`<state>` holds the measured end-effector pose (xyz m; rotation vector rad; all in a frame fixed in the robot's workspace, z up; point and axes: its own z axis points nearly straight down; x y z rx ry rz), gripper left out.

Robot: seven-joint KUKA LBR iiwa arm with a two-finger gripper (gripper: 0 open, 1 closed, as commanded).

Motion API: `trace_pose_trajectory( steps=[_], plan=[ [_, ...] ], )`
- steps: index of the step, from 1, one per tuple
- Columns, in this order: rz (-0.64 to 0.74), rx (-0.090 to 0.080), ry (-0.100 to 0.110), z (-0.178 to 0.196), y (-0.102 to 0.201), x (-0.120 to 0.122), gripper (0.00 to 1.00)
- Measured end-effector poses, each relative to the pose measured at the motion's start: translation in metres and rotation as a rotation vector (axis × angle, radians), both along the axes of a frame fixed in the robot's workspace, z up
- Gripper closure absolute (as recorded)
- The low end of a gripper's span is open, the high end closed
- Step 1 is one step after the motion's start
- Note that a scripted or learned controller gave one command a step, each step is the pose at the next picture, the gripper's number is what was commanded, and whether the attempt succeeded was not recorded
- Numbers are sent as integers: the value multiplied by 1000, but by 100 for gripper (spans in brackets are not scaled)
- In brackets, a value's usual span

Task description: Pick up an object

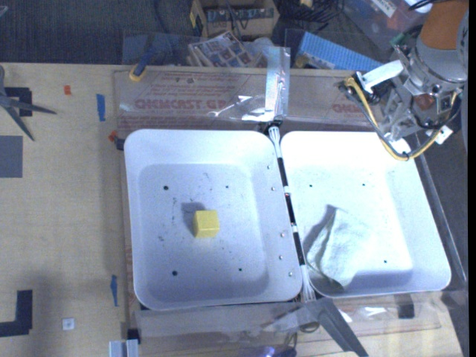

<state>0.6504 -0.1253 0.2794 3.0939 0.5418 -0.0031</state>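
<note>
Nearest the lens, a crumpled pale grey cloth [336,245], heaped in the front left part of the right-hand shallow white plastic bin [387,169], close beside the divide between the two bins, with one folded flap rising toward the bin's middle. Across that divide, in the left-hand shallow white plastic bin [156,155], a small yellow cube-shaped block [207,224], sitting alone near the centre of the scuffed, speckled floor, well apart from every wall and casting a short shadow up and to the left. Far from both, at the upper right, the grey arm [440,58] with its orange band [448,17], reaching in from the right edge and angled down and to the left. Below the wrist, the two-finger gripper [405,119], hanging over the far right corner of the right-hand bin, roughly above its back rim, wrapped in loops of yellow and black cable. Clenched or released: cannot tell from this angle. Nothing seen gripped. Well apart from the cloth, and further still from the yellow block on the other side.
</note>
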Motion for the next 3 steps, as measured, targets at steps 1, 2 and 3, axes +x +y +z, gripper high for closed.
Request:
trace_pose_trajectory(
  steps=[1,2,3],
  plan=[
    [-142,3,5,-36,-22,-12,100],
    [-144,2,4,-151,-37,6,100],
    [-135,1,1,40,-13,-51,100]
  ],
)
